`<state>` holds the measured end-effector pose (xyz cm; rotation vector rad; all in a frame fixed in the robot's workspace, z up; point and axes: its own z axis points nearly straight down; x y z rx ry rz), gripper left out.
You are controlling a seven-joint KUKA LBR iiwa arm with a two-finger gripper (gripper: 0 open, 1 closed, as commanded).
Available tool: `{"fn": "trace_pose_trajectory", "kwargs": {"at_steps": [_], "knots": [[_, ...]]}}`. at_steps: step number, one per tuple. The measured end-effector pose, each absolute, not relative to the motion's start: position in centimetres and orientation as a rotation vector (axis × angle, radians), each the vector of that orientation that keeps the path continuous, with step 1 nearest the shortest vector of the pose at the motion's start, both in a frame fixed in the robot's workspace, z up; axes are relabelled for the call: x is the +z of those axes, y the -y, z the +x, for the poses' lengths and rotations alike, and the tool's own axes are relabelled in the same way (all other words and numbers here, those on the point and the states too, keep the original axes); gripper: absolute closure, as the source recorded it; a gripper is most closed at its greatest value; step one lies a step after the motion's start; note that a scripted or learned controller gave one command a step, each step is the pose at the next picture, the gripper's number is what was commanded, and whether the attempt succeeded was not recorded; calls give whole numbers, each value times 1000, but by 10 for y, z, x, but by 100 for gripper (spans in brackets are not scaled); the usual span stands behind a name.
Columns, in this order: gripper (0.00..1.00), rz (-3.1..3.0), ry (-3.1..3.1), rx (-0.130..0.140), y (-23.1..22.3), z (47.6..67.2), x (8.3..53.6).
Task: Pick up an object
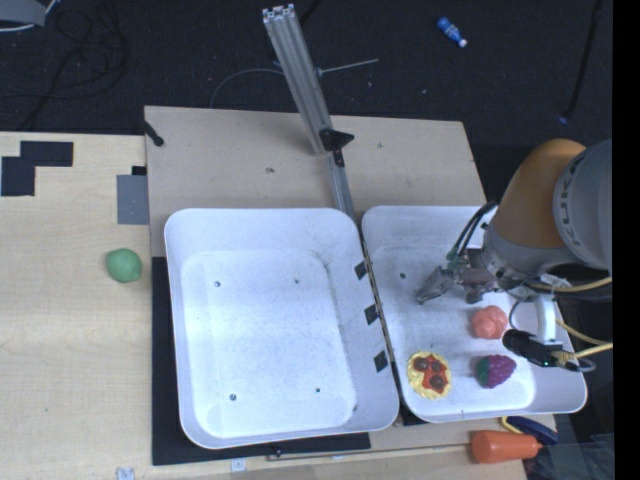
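Hovering low inside the right-hand shallow white bin [400, 238], the arm's dark two-finger pincer [437, 288] sits spread and released, its grey tips splayed toward the view's left with nothing between them. This looks like the approach step of the pick: nothing has been taken hold of, and the tips stand over bare bin floor, not over any object. Nearest to it, just to the right and a little lower, lies a small salmon-pink rounded toy [488, 322], the likeliest target; it is near the wrist hardware but apart from the tips. Being lumpy and almost round, it shows no clear long axis and points no particular way, though the view is too coarse to be sure of its shape. The next move would call for shifting the tips back toward the arm and over the toy, then dropping so the fingers straddle it before closing. Further out, at the near edge of the same bin, rest a purple grape-like cluster [495, 370] and a flat yellow piece with red spots [429, 375]. The left-hand white bin [190, 233] lies beyond the divider, an orange carrot-shaped toy [503, 446] sits on the bench below, and a green ball [124, 265] lies well off to the left.
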<state>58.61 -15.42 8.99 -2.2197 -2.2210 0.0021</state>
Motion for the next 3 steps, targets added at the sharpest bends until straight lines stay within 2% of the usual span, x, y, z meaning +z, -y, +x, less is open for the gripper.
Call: {"fn": "trace_pose_trajectory", "kwargs": {"at_steps": [1, 3], "knots": [[100, -2223, 2221, -1, 155, 587, 102], [100, -2224, 2223, -3, 158, 579, 205]]}}
